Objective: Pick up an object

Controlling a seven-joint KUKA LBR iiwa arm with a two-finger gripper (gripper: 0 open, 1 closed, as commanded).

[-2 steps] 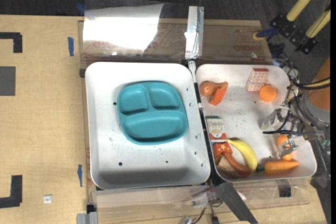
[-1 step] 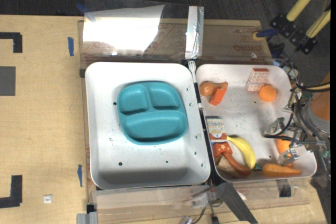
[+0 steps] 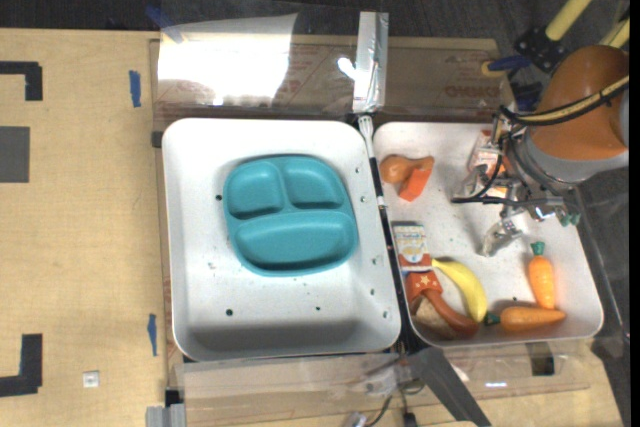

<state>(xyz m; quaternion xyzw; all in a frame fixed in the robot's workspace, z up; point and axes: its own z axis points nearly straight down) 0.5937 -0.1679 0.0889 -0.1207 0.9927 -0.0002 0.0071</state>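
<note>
A teal divided plate (image 3: 289, 213) is sitting in the left bin (image 3: 190, 155). In the right bin (image 3: 585, 260), toy food's lying abt — an orange piece (image 3: 408, 172) up top, a banana (image 3: 463, 284) w/ a carrot (image 3: 540, 279) near the bottom edge. The gripper (image 3: 503, 237) is hanging over the bin's middle-right, nothing between its fingers — spread or pressed together, I can't tell.

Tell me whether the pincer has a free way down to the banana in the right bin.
Probably yes. The banana lies uncovered on top of the toys beside it, and the pincer hangs just up-right of it with bare bin floor between.
</note>
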